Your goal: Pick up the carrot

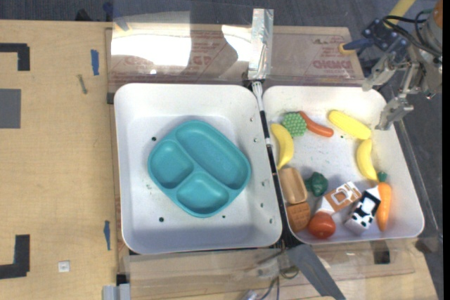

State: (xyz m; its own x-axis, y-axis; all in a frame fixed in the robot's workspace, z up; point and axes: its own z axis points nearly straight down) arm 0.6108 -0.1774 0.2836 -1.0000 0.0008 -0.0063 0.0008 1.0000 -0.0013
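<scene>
Two shallow white bins sit side by side: the left bin holds a teal divided plate, and the right bin is crowded with toy food. The carrot lies at the lower right of the right bin, green top pointing up-frame, just beside a black-and-white toy cow and below a yellow banana. Near the frame's upper right edge the gripper hangs over the right bin's far corner, well apart from the carrot, grasping nothing; whether its fingers are spread I cannot tell.
</scene>
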